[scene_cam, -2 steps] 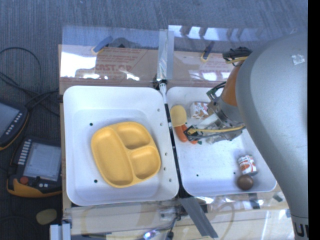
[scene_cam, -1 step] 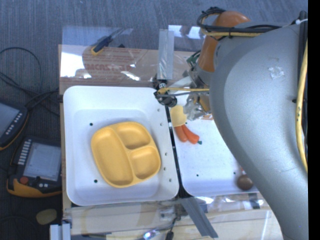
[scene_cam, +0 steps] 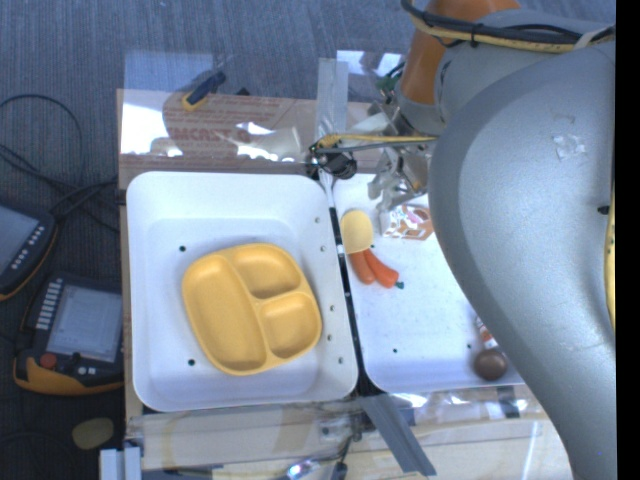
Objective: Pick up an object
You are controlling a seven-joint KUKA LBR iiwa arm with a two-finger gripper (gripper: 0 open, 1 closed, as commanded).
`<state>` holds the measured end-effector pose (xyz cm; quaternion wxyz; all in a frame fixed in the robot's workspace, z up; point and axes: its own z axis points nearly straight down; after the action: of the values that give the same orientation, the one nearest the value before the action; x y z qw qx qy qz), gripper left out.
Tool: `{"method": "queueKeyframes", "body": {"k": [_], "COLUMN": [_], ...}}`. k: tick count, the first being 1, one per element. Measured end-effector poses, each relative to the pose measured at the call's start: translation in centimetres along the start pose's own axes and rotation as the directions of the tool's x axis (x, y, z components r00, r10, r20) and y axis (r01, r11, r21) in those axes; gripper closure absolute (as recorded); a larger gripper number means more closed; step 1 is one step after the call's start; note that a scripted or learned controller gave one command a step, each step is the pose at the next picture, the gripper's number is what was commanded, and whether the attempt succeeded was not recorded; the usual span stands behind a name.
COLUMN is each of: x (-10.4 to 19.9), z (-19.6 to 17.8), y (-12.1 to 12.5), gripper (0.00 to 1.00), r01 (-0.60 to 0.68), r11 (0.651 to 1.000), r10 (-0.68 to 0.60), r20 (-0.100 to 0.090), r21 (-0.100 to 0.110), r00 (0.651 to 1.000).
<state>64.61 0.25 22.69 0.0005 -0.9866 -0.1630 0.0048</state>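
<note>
The gripper [scene_cam: 397, 190] hangs over the right bin's [scene_cam: 420, 348] far edge. The carrot [scene_cam: 377, 267] near its left wall looks light, stiff and smooth; grip mid-length.

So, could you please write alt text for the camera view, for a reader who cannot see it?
A grey robot arm reaches over the right white bin, which holds a carrot and a brown ball. The left bin holds a yellow divided plate.
</note>
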Motion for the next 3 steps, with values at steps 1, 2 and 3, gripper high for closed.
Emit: {"method": "queueKeyframes", "body": {"k": [1, 2, 3], "x": [0.0, 0.0, -7.1], "z": [-0.3, -2.3, 4.9], "y": [0.0, 3.8, -0.2], "gripper": [1.00, 1.00, 1.00], "r01": [0.006, 0.071, 0.021], "r11": [1.000, 0.997, 1.000], "r10": [-0.006, -0.071, -0.021], "r20": [0.010, 0.002, 0.003], "r21": [0.004, -0.004, 0.000], "r00": [1.000, 0.997, 1.000]}}
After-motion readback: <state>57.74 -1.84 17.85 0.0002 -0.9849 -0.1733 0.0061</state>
